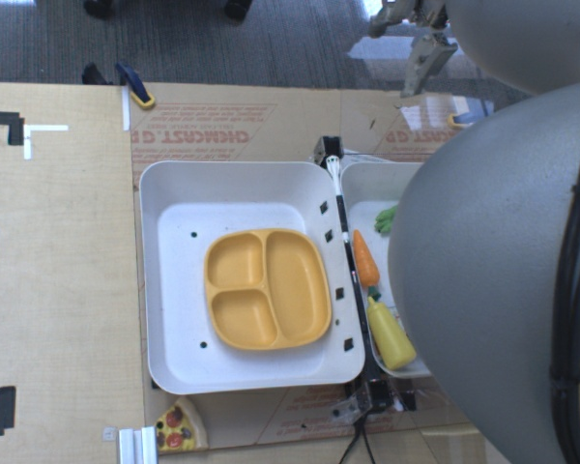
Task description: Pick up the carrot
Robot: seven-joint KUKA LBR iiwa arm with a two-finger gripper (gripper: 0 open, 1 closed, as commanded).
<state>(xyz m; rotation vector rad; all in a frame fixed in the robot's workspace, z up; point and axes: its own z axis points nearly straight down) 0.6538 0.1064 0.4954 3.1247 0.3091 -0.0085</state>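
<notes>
Right now, operator, you have the carrot (pixel 365 258) lying in the right bin (pixel 360 197), close against that bin's left wall, its length running roughly up and down the view. Just below it, nearly touching its lower end, sits a yellow bottle-shaped toy (pixel 390 334), and above it a green item (pixel 386 220) peeks out from under the arm. The grey arm (pixel 493 269) bulks over most of the right bin, covering everything to the right of those three objects, and you cannot tell from this view whether the jaws are apart or together, since the arm's own body hides that end. In the left bin (pixel 164 259) you see a yellow divided plate (pixel 268 288) with three compartments, sitting slightly right of the bin's centre. Both bins rest on a sheet of brown cardboard (pixel 203 129) over the pale wooden bench (pixel 53 288). A small pizza-slice toy (pixel 177 428) lies on the cardboard just below the left bin's lower left corner.
</notes>
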